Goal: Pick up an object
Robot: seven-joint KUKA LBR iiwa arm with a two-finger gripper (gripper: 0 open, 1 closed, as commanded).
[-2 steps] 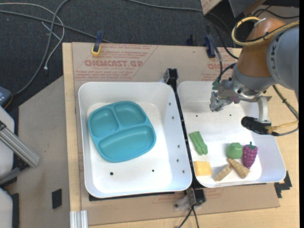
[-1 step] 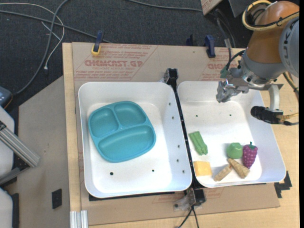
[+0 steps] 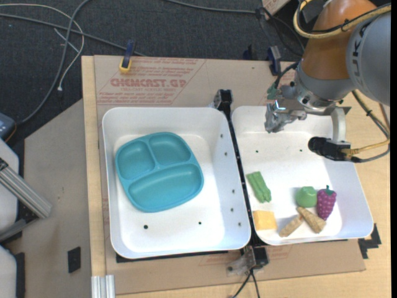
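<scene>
Nothing had been picked yet, by my reckoning: the toy food lay untouched at the right bin's (image 3: 347, 185) five o'clock corner — a ridged green piece (image 3: 258, 186), yellow cheese block (image 3: 265, 220), grapes (image 3: 325, 202). The gripper (image 3: 275, 121) hovered at eleven o'clock above bare white plastic, holding nothing; how wide it stood, I couldn't tell.

a green ridged piece (image 3: 258, 186) lies flat in the right bin (image 3: 291, 146), below the fingers (image 3: 275, 125) and well apart from them. a yellow block (image 3: 265, 220) sits below it, with two tan sticks (image 3: 302, 222) just to its right. further right, a green round piece (image 3: 306, 196) touches a purple grape bunch (image 3: 326, 202), all far from the fingers.
</scene>
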